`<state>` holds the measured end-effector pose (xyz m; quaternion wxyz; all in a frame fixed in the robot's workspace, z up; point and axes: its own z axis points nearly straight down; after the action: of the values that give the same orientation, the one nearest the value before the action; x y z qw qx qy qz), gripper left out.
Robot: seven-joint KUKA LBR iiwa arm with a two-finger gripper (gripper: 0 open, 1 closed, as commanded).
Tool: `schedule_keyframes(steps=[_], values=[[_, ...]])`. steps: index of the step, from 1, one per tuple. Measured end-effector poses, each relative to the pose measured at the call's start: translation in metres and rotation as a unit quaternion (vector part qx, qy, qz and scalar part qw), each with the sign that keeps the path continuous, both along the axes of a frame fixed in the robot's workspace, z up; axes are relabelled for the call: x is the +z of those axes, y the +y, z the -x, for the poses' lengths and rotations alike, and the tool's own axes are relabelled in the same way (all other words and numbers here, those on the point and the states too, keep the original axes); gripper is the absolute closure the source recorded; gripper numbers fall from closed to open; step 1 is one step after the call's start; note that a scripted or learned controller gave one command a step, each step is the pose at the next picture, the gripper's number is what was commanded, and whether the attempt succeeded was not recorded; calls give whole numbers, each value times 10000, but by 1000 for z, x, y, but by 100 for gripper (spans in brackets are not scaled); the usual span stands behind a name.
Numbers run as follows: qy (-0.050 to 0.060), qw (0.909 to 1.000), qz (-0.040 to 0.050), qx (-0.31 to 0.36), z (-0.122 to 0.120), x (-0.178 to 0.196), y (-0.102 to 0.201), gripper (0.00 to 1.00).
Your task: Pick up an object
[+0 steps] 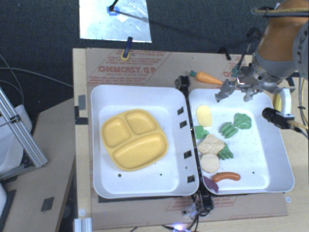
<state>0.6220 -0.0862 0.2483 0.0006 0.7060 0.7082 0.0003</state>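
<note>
Nothing picked yet from what I see. Gripper (237,90) hangs over the right bin's (270,175) back edge, fingers spread, nothing between them. Toy food sits below: yellow piece (204,115), green vegetable (242,121), sausage (226,177). Whole grasp left.

Grey arm (277,64), orange band (285,30), metal two-finger gripper (235,94), black cables

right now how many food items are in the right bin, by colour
Green: 3
Yellow: 1
Tan or beige: 2
Red-orange sausage: 1
Purple: 1
Total: 8, though a green bit by the divider may be a ninth.
</note>
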Motion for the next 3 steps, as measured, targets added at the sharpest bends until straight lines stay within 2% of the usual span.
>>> schedule_keyframes(steps=[1, 2, 3], values=[[32, 10000, 5, -36, 2, -110, -66, 0], [-22, 10000, 4, -6, -1, -93, -62, 100], [15, 10000, 7, -23, 85, -151, -38, 100]])
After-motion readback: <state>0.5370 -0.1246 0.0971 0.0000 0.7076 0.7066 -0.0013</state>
